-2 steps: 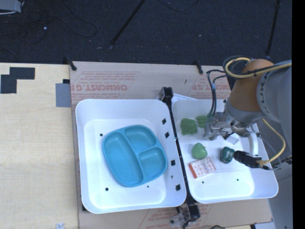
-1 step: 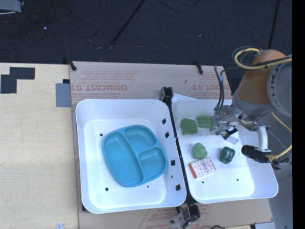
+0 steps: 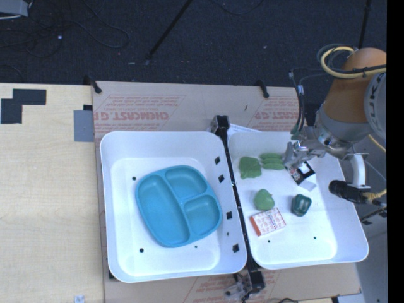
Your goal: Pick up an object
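My gripper (image 3: 295, 158) hangs over the back of the right bin (image 3: 344, 245), just right of a flat light green piece (image 3: 272, 161). Left of that piece lies another light green lump (image 3: 250, 166). Nearer the front sit a rounded green lump (image 3: 264, 199), a dark green pepper-like thing (image 3: 301, 204) and a small red and white box (image 3: 268, 221). I see nothing held in the gripper.
The left bin (image 3: 120, 169) holds a blue divided plate (image 3: 178, 204). A black divider (image 3: 230, 194) runs between the two bins. The grey arm with its orange band (image 3: 353, 87) reaches in from the right.
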Action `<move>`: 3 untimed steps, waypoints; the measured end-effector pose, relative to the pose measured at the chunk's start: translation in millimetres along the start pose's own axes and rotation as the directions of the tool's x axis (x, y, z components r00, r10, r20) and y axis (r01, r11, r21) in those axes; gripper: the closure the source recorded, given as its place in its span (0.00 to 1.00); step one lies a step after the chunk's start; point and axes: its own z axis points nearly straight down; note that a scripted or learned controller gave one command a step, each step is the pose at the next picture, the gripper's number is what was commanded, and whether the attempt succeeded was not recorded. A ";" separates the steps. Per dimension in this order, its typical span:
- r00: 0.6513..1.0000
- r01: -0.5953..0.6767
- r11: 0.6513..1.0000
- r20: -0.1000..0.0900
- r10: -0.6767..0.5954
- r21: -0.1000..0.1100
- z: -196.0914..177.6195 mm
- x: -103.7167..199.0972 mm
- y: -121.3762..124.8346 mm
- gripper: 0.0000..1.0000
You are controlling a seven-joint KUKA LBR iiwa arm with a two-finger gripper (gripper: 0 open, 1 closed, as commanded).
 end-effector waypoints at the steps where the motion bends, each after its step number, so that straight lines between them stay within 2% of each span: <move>1: 1.000 0.000 1.000 0.000 0.000 0.001 -32.2 -1.2 0.5 1.00; 3: 1.000 0.003 1.000 -0.003 -0.003 0.007 -41.9 110.3 -24.5 1.00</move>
